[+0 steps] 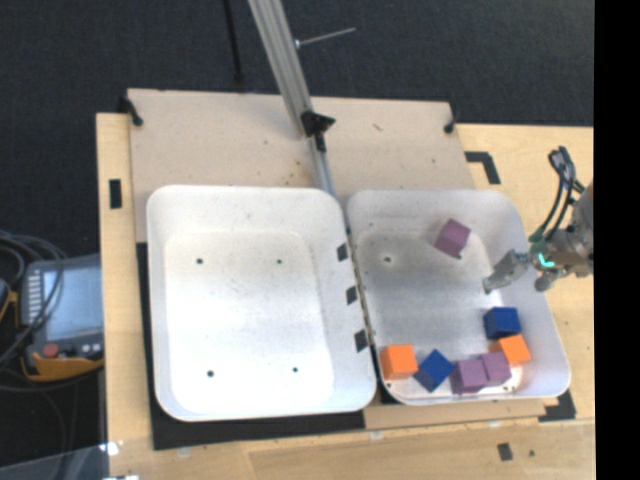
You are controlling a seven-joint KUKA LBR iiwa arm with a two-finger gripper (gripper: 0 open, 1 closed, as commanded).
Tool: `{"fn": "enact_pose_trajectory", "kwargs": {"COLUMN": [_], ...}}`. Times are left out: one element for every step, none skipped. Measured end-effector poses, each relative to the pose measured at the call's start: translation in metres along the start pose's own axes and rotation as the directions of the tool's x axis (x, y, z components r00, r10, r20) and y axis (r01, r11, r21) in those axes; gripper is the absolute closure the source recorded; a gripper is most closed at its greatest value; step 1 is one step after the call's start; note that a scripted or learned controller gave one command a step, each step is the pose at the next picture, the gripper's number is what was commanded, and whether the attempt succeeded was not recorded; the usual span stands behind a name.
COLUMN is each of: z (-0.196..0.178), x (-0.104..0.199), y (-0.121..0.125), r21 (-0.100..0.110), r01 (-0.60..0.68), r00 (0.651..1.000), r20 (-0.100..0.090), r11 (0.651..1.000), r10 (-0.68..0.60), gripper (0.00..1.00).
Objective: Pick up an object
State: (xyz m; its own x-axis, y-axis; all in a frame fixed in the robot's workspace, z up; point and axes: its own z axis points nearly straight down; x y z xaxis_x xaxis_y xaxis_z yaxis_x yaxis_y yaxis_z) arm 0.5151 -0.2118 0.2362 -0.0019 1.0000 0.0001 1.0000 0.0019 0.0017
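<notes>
The right bin (400, 208) holds several small cubes. A purple cube (452, 237) lies alone near its back. Along the front wall sit an orange cube (399, 360), a blue cube (434, 369) and two purple cubes (469, 375) (495, 368). Another orange cube (515, 349) and a blue cube (502, 322) lie at the front right. My gripper (522, 275) hangs over the bin's right side, just above that blue cube and to the right of the lone purple cube. Its fingers are open with nothing between them.
The left bin (160, 268) stands beside the right one, with small black clips between them. A slanted aluminium pole (285, 58) rises behind the bins. A handheld control unit (55, 308) with cables lies off the bench at far left.
</notes>
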Motion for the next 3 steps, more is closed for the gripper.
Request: {"fn": "enact_pose_trajectory", "kwargs": {"z": [0.057,0.098,0.138], "x": [-0.002,0.003,0.001], "y": [0.009,0.012,0.015], "r21": [0.005,-0.003,-0.006], "r01": [-0.003,-0.006,-0.004], "r00": [1.0,1.0,1.0], "r20": [0.001,0.006,0.006], "r11": [1.0,1.0,1.0], "r10": [0.003,0.006,0.004], "gripper": [0.0,0.0,0.0]}}
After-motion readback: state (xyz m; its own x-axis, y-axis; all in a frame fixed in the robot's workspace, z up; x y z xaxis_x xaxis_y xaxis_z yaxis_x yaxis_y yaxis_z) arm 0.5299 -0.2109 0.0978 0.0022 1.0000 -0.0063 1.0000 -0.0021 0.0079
